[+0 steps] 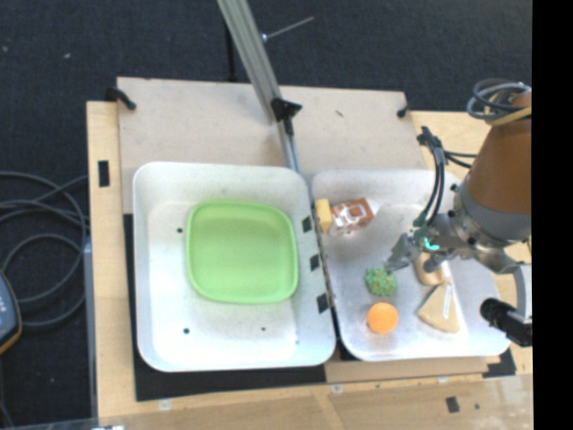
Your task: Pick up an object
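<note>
Two bins sit on the surface: left (152, 240) holds a green plate (242, 251). Right (376, 191) holds broccoli (381, 282), an orange ball (383, 318), a wedge (440, 312). Gripper (419, 253) spread wide above, holding nothing.

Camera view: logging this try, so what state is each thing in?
Tool: above the right bin, nothing visibly held.
Green plate: flat in left bin.
Orange ball: loose.
Green lump: loose.
Tan wedge: lying flat.
Brown packet: lying.
</note>
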You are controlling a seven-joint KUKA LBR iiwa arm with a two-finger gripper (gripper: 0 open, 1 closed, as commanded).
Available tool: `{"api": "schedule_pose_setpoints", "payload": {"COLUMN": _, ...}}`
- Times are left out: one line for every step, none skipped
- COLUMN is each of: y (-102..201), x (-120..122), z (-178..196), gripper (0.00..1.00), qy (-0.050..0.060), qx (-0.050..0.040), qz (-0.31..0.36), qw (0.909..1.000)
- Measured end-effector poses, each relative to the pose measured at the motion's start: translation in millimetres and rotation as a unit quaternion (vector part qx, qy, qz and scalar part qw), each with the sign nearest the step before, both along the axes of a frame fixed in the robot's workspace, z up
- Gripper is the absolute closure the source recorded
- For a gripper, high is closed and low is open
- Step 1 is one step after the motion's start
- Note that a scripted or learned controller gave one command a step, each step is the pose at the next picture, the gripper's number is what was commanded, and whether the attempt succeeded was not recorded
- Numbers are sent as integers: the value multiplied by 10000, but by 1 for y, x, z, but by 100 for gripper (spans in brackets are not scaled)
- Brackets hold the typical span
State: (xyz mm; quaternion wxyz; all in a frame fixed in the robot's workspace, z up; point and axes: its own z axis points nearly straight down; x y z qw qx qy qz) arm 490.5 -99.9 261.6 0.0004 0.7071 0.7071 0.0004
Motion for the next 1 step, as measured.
{"api": "schedule_pose_setpoints", "payload": {"y": 0, "x": 0, "z": 0, "gripper": 0, "qy": 1, "qx": 0, "qz": 0, "qw": 10000}}
